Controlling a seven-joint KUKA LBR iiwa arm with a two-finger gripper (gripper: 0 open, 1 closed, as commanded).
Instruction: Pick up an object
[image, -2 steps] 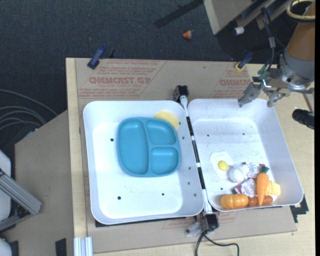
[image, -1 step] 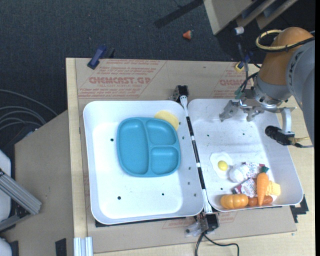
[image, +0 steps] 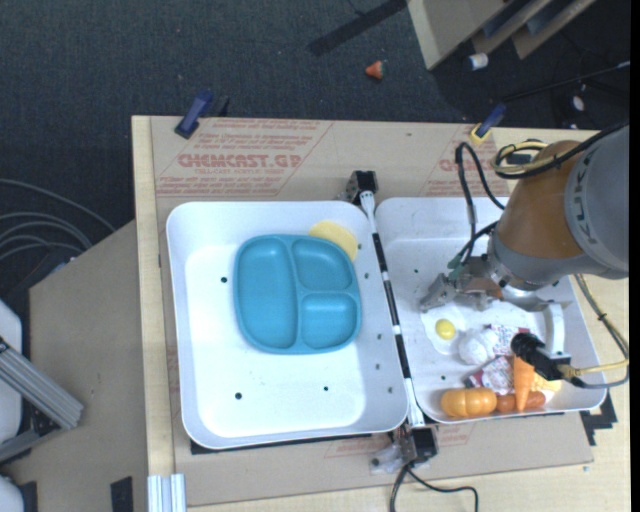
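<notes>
Gripper (image: 447, 290) lowered into the right bin (image: 420, 222), above the fried egg (image: 444, 328).
Fingers cannot be told apart or together; nothing is seen held, toys being heaped beyond the egg.

Two bins sit side by side on the bench: the left bin (image: 200, 330) holds a divided tray (image: 296, 292) near its far side, with a small round item (image: 336, 236) just behind the tray's right corner. In the right bin (image: 420, 225), a cluster of toy foods (image: 490, 375) lies toward the near right corner. The arm (image: 560, 220) hangs over that bin's right half, its gripper (image: 450, 290) near the bin's middle.
</notes>
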